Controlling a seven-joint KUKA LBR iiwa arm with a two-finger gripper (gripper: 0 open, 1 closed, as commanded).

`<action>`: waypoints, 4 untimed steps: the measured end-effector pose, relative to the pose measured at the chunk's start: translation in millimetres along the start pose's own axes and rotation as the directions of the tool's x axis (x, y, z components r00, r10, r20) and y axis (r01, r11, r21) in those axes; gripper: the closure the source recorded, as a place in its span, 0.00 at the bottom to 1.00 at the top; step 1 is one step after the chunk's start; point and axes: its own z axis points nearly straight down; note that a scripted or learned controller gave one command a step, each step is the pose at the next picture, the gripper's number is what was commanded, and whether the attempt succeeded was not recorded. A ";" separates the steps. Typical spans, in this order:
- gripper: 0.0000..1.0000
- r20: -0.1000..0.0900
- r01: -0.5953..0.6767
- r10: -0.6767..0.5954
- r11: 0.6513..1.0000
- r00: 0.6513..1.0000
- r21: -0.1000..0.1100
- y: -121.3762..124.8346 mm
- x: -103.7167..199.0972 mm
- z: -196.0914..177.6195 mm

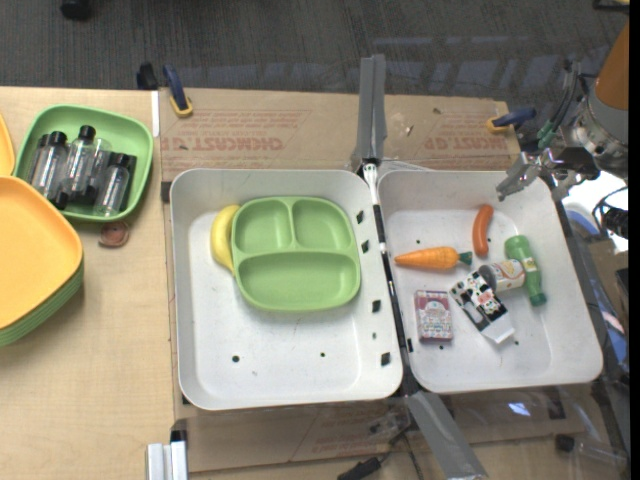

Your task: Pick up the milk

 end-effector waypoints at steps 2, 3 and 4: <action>1.00 0.000 0.084 -0.084 0.996 0.996 0.000 -65.4 43.5 25.6; 1.00 -0.001 -0.091 0.091 0.996 0.996 0.001 -140.2 83.9 10.8; 1.00 0.000 0.014 -0.014 1.000 1.000 0.002 -114.6 144.1 51.6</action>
